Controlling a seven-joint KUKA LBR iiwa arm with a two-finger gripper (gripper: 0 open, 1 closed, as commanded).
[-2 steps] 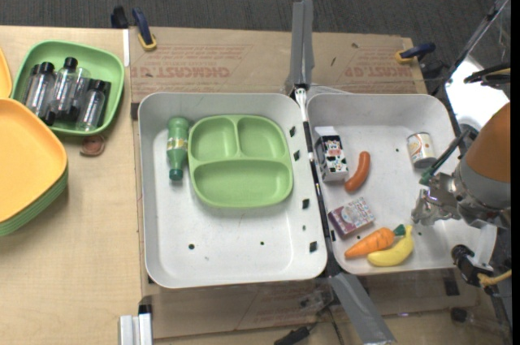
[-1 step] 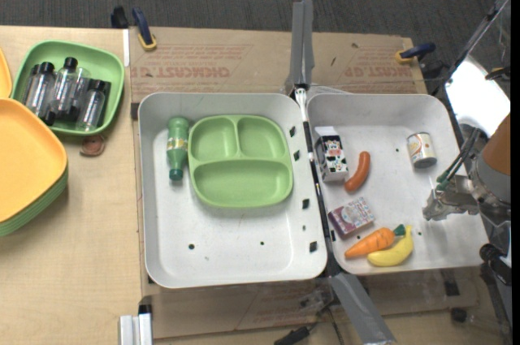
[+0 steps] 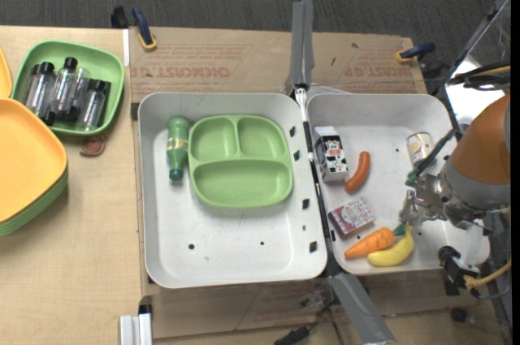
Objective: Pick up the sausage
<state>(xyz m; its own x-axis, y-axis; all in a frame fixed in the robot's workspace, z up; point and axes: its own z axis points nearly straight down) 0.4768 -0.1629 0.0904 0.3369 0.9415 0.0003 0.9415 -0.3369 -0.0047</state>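
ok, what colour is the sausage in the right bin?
Orange-red, shown best in the camera view: the sausage lies beside the small carton.

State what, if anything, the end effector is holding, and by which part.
Nothing: the end effector hangs above the banana, apart from the sausage.

I see the divided plate (image 3: 240, 161) in the left bin (image 3: 162, 254), a bottle (image 3: 176, 147) just left of it. In the right bin (image 3: 382, 112), the sausage (image 3: 357, 171) lies right of a small carton (image 3: 331, 154); carrot (image 3: 370, 243) and banana (image 3: 391, 252) touch at lower frame.

Jaws' state unclear; orange plates (image 3: 28, 165) cut off at left edge.
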